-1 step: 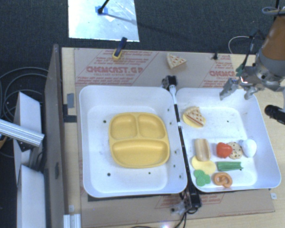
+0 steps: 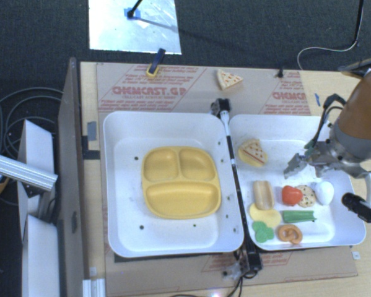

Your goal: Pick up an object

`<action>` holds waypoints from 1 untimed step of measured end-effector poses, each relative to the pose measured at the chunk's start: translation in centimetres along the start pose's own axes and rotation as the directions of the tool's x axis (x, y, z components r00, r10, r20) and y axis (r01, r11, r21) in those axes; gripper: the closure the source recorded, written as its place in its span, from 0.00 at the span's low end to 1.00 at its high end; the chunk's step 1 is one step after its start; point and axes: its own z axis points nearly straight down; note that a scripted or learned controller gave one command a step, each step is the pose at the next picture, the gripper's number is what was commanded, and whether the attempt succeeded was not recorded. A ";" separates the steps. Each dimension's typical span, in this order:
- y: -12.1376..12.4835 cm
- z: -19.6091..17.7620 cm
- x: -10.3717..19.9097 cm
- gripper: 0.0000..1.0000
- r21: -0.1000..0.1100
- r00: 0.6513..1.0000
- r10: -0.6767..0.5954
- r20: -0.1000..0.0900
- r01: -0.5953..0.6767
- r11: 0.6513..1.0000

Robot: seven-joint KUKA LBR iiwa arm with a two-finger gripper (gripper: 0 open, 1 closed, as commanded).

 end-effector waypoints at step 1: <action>-1.4 8.0 1.8 0.00 -0.020 1.000 -0.005 0.005 0.005 1.000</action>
